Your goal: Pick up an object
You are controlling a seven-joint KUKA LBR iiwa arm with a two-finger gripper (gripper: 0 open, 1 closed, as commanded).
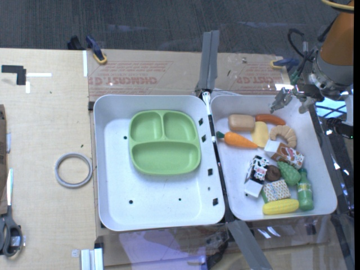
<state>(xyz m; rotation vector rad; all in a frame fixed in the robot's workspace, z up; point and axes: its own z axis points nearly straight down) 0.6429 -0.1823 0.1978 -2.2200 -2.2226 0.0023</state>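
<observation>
Toy food items crowd the right bin (323, 167), all lying below and to the left of the gripper (292, 98), which hangs over that bin's upper right corner. Far to the gripper's left, out on the table (45, 128), a grey tape ring (73, 169) lies flat, and scissors (10, 234) sit at the table's lower left edge. Closer in, the left bin (107, 167) holds a green divided plate (165, 142), well apart from the gripper. In the right bin, an orange carrot (242, 140) lies farthest left of the food, with a tan bread roll (242, 121) above it. Nearer the gripper come a yellow cheese wedge (260, 134), a red sausage (270, 118) just below-left of the gripper, and a croissant (283, 133) directly beneath it. Lower down lie a black-and-white carton (259, 169), a brown round piece (273, 173), a green leafy piece (289, 173), a patterned box (276, 190), a yellow banana (280, 207) and a green bottle (305, 196). The gripper's fingers look slightly spread, with nothing between them.
</observation>
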